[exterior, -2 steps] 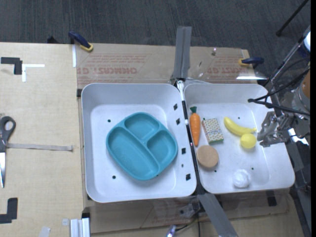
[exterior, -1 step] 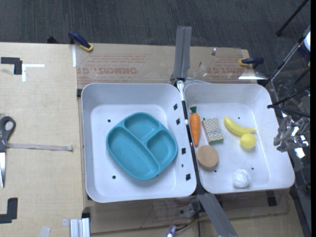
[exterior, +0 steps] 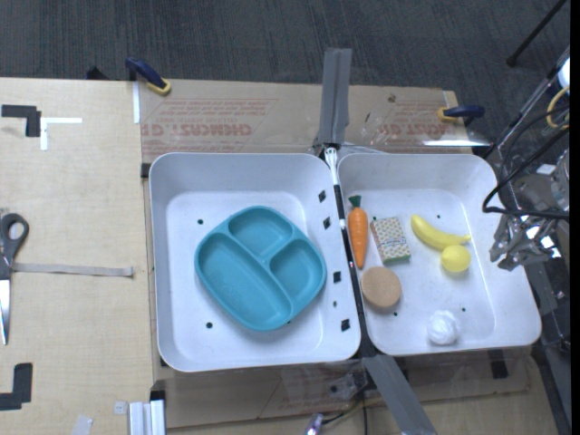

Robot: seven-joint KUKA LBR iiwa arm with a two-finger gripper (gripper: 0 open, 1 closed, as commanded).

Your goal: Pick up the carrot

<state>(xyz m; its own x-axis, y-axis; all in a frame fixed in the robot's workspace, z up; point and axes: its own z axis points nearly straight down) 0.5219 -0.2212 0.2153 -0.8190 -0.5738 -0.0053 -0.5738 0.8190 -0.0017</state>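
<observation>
The carrot (exterior: 358,234), orange with a green top, lies lengthwise along the left wall of the right bin (exterior: 480,175), its green end pointing away. My gripper (exterior: 518,246) hangs at the right bin's right rim, well to the right of the carrot and apart from it. Nothing shows between its fingers, and whether they are open or shut is unclear from this angle.
In the right bin lie a patterned small box (exterior: 391,239), a tan round disc (exterior: 381,288), a banana (exterior: 437,232), a lemon (exterior: 455,258) and a white crumpled ball (exterior: 442,327). The left bin (exterior: 172,270) holds a teal divided plate (exterior: 261,267). Scissors (exterior: 7,270) lie on the bench at far left.
</observation>
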